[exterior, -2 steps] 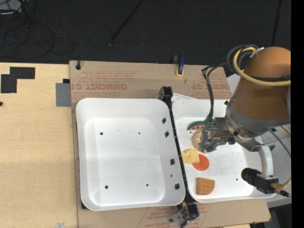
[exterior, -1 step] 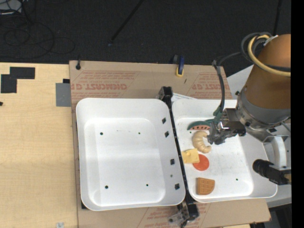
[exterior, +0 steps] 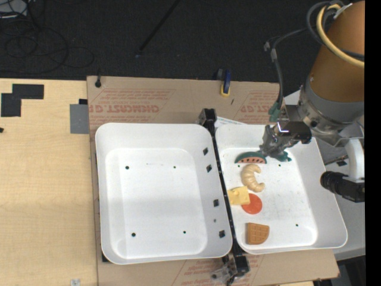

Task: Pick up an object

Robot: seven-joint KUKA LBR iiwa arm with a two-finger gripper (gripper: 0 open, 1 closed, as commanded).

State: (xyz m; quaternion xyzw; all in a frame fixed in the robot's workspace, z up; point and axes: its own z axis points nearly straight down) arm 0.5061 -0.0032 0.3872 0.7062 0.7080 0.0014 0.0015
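A: Bench [exterior: 41, 177] first, at your nine o'clock, then the left bin [exterior: 110, 189] beside it. What sits in the right bin [exterior: 309, 219]?

B: You have a watermelon slice [exterior: 250, 158] at its twelve o'clock, a croissant [exterior: 252, 177] just below, then a yellow block [exterior: 239, 196] touching a red disc [exterior: 253, 204], and a waffle [exterior: 257, 233] at six o'clock.

A: And the gripper [exterior: 275, 146]?

B: You'll find it low at the slice's three o'clock. Whether it is open or closed, you cannot tell.

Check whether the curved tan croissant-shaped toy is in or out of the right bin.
In. The curved tan croissant-shaped toy lies on the floor of the right white bin, inside its rim, beside the yellow cheese-like wedge.
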